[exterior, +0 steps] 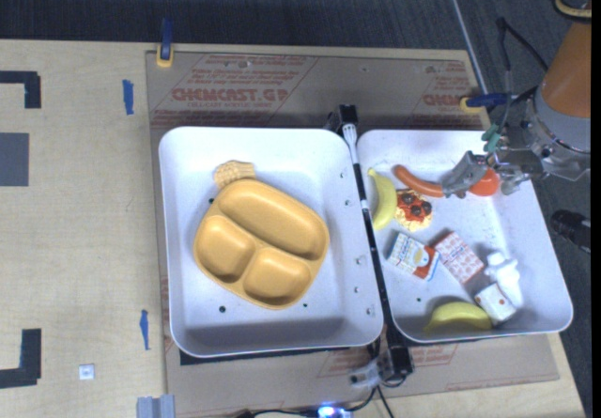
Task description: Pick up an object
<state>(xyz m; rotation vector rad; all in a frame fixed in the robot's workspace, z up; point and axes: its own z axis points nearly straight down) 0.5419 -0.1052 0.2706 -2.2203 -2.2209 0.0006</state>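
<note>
Robotics lab, taped plywood bench (75,247) (marker squares), twin white bins (178,219)

The one camera is fixed high above the bench (75,247) and looks down at a slant, far enough to take in the left bin (178,247), the right bin (549,266) and the bench's far edge.

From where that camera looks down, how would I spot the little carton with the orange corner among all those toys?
Look at the right-hand white bin, the one crowded with toy food. Near its middle, just below the round red and yellow toy, lies the small carton. Next to the pink and white packet, it alone is white and blue with an orange corner.
</note>
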